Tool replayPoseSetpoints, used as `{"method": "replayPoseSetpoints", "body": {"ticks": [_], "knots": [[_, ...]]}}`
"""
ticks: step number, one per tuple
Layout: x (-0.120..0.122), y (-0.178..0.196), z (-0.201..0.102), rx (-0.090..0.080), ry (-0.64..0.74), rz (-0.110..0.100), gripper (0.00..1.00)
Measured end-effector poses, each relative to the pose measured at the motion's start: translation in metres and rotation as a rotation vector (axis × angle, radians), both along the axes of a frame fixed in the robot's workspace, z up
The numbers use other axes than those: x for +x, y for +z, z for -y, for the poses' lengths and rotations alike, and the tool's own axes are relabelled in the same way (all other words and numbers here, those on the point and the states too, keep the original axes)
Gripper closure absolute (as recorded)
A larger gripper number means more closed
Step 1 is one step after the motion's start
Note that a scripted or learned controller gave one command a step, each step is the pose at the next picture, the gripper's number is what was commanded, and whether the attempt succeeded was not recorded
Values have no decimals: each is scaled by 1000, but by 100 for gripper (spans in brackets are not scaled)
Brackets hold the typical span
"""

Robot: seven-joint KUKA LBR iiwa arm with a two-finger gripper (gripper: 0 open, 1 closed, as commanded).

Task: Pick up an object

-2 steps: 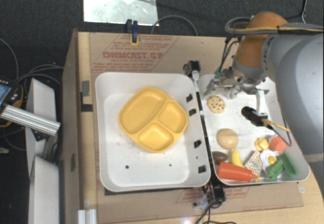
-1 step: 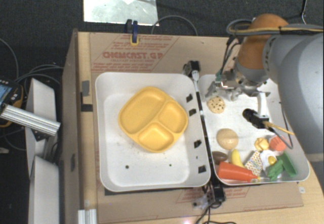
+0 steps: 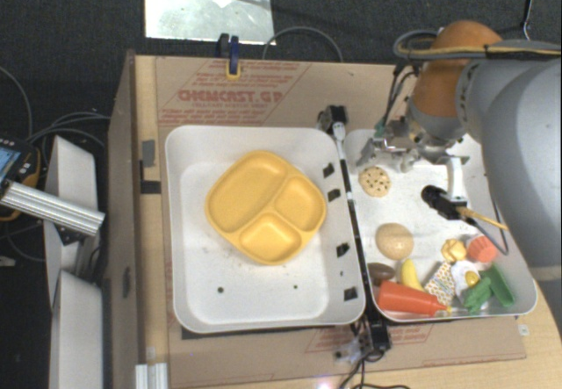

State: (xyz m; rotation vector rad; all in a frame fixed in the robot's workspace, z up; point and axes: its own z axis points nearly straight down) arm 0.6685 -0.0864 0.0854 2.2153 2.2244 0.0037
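My gripper (image 3: pixel 392 150) hangs over the far end of the right bin (image 3: pixel 420 219), under the orange-banded wrist. Just in front of it and slightly left lies a round speckled cookie (image 3: pixel 375 181), apart from the gripper. Closer to the front sit a tan egg-shaped piece (image 3: pixel 395 241), a small brown piece (image 3: pixel 380 272), a yellow banana (image 3: pixel 410 274) and an orange carrot (image 3: pixel 407 298). A green vegetable (image 3: pixel 488 288), a salmon-coloured piece (image 3: pixel 481 248) and a small yellow toy (image 3: pixel 454 248) crowd the bin's front right corner. Nothing shows between the gripper's tips.
The left bin (image 3: pixel 180 229) holds a yellow divided plate (image 3: pixel 266 205) near its middle. A black divider strip (image 3: pixel 347 203) runs between the bins. The grey arm (image 3: pixel 518 141) covers the right bin's far right side. A blue clamp (image 3: pixel 231 52) sits on the bench's back edge.
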Motion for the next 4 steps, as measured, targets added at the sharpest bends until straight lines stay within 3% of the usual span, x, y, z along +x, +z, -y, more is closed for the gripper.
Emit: {"method": "replayPoseSetpoints", "body": {"ticks": [3,4], "knots": [[-3,-1,-3,-1,1,-1,0],[-1,13,-3,-1,3,6,100]]}}
